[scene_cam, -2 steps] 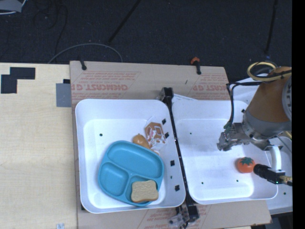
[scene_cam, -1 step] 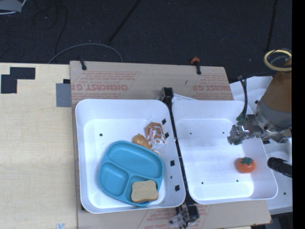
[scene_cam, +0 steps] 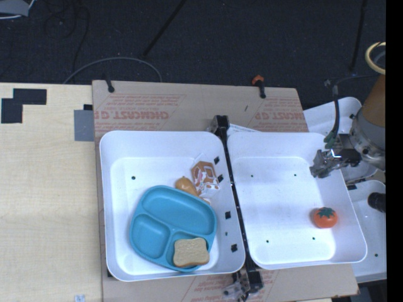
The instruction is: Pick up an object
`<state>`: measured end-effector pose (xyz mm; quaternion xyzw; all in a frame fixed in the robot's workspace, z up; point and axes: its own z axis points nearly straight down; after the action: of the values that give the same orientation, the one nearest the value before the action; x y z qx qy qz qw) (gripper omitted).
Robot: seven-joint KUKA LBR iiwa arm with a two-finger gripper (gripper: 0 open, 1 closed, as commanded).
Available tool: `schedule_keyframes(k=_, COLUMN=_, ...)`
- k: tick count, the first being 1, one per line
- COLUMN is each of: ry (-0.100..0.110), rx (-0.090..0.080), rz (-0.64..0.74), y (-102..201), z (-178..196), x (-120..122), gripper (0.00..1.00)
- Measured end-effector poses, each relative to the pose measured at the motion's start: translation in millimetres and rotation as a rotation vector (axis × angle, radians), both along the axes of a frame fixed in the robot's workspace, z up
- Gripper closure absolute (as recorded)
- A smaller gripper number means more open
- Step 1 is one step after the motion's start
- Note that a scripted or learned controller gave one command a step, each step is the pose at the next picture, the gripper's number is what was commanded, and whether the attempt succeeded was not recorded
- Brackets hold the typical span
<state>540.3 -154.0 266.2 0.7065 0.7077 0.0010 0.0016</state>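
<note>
Sitting upright, stem up: toy tomato.

Two bins sit side by side on the bench: the left bin holds a divided tray toward its near side, with a slice of toast lying in the tray's near-right compartment. Just behind the tray, near the bin's right wall, a small rounded item lies touching a wrapped packet on its right. In the right bin a tomato rests near the right wall, and the gripper hangs over that bin's far-right part, behind the tomato and apart from it.
</note>
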Motion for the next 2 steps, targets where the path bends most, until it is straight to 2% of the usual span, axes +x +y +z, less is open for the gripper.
schedule_keyframes(k=2, ry=0.006, rx=0.002, rz=0.003, y=103.9, z=0.4, x=20.5, gripper=1.00)
